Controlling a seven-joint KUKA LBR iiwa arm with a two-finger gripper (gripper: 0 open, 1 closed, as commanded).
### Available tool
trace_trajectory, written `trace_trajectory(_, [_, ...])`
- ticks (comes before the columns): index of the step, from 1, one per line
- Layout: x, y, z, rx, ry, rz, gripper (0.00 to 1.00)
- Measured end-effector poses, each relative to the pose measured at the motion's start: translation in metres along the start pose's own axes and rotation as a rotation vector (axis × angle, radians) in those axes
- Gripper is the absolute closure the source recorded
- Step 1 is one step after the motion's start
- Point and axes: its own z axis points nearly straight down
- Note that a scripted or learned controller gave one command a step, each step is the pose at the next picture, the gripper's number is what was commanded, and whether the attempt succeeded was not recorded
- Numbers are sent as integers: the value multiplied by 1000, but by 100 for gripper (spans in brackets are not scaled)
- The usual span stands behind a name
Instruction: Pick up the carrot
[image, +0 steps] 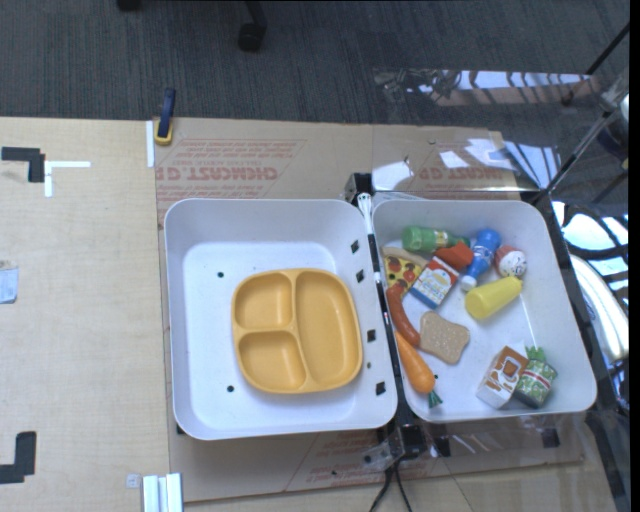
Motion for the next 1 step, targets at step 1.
trace_trajectory(1, [0, 2, -8, -2, -4, -3, 100])
